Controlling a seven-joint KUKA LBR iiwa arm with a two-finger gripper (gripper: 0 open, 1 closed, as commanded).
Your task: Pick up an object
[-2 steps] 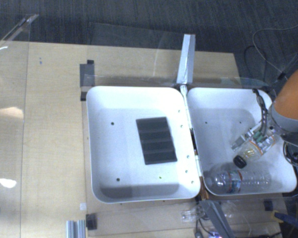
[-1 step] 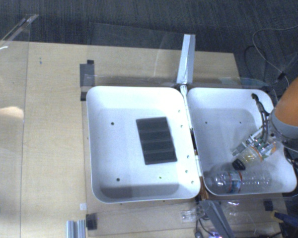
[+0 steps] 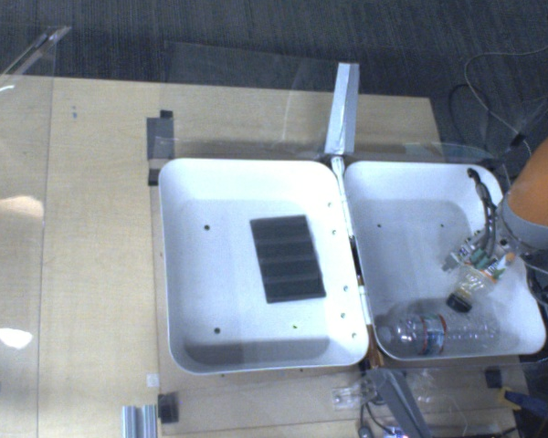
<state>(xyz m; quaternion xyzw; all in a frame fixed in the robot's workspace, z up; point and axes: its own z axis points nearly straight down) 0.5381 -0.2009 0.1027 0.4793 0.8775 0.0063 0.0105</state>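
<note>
One fixed overhead view slants onto both bins [image 3: 256, 176]

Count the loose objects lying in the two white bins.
2: a dark ridged block mid left bin, and a clear plastic bottle along the right bin's near edge, below the gripper.

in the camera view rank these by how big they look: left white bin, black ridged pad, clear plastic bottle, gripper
1. left white bin, plainly largest.
2. black ridged pad.
3. clear plastic bottle, lying in the right bin; its see-through outline is faint, so it may be close to the pad.
4. gripper, smallest, though the arm partly covers it.
</note>
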